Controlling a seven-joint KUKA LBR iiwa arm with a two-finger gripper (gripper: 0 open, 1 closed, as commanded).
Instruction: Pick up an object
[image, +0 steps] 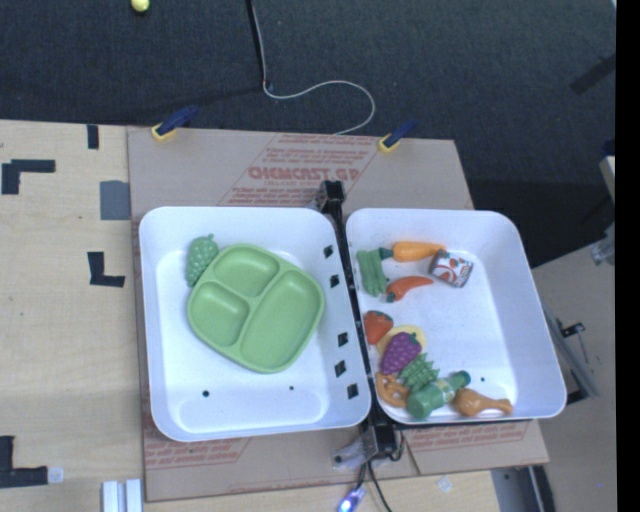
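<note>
My desk (60, 330) is pale wood with black tape marks (100, 270) on its left part. A cardboard sheet (290, 170) lies on it, held by two clamps (175, 122) at the far edge. Two white bins (160, 300) sit side by side on the cardboard, touching.

Left bin (160, 330) holds a divided plate (256, 308); a grape bunch (201, 257) touches its far-left edge; right bin (520, 300) holds toy food (405, 355) clustered along its left wall.

cardboard sheet (300, 165) under bins | white cable (300, 92) | yellow ball, perhaps (141, 5)
</note>
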